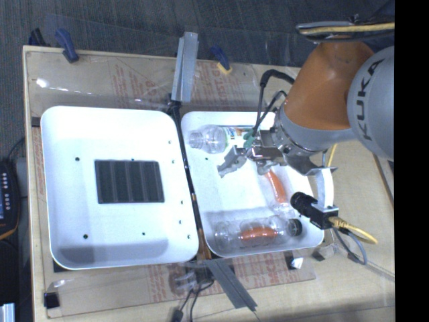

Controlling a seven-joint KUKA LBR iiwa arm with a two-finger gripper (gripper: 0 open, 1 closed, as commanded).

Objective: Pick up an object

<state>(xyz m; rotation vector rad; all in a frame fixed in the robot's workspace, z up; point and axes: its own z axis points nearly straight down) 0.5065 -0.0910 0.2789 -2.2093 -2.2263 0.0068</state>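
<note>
My gripper (229,162) hangs over the middle of the right bin (221,203), its grey fingers (224,169) spread open with nothing between them. A clear plastic bottle (209,139) lies just up and left of it, near the bin's far wall. To the gripper's right, an orange tube-like item (275,188) lies partly under the wrist. Along the bin's near wall lies another clear bottle (253,232) with something orange inside it and a dark cap at its right end.
The left bin (67,146) holds a dark ribbed rectangle (129,181) at its middle. A grey bar (184,66) stands at the back between the bins. The arm's orange band (328,86) and cables overhang the right bin's right side.
</note>
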